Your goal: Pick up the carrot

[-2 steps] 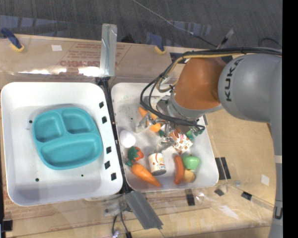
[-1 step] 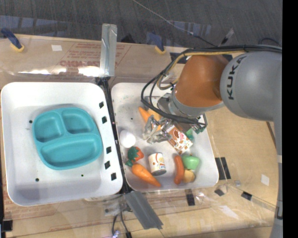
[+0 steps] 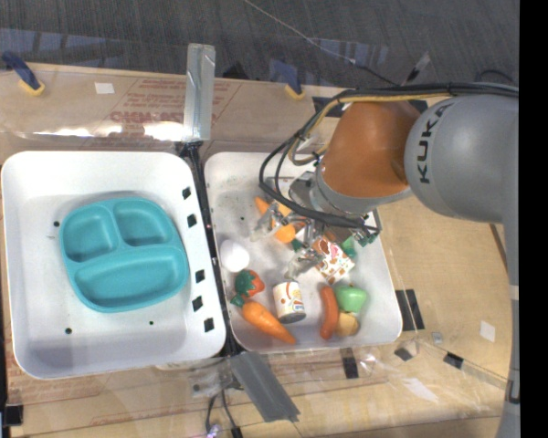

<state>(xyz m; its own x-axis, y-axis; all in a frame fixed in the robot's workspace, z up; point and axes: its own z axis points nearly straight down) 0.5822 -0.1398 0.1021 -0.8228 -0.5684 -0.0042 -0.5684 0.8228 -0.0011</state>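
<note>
1. Bench: two shallow white bins are set side by side, the left bin (image 3: 18,245) and the right bin (image 3: 221,190), their inner walls touching along a dark seam.
2. Left bin: a teal divided plate (image 3: 123,254) with three compartments is laid flat near the bin's middle, tilted slightly against the bin's walls.
3. Carrot (image 3: 267,322): an orange carrot with a green top is laid on the right bin's floor, close to the near wall and toward the near-left corner, its tip pointed toward the near-right.
4. Beside the carrot: a small printed can (image 3: 290,301) is stood just to its right, and a white ball (image 3: 235,257) is seen nearer the left wall, above the carrot's leafy end.
5. Near-right corner of the right bin: an orange-red chilli-shaped piece (image 3: 329,312) is laid lengthwise, with a green pepper-like piece (image 3: 352,297) touching it on the right.
6. Arm (image 3: 457,153): the grey arm with its orange band (image 3: 370,149) is extended over the right bin's far-right part, cables looped round the wrist.
7. Gripper (image 3: 303,231): it is lowered into the middle of the right bin, well apart from the carrot, among small orange and green pieces that are possibly toy food. The spread of the fingers cannot be told, since cables and clutter crowd the tips.
</note>
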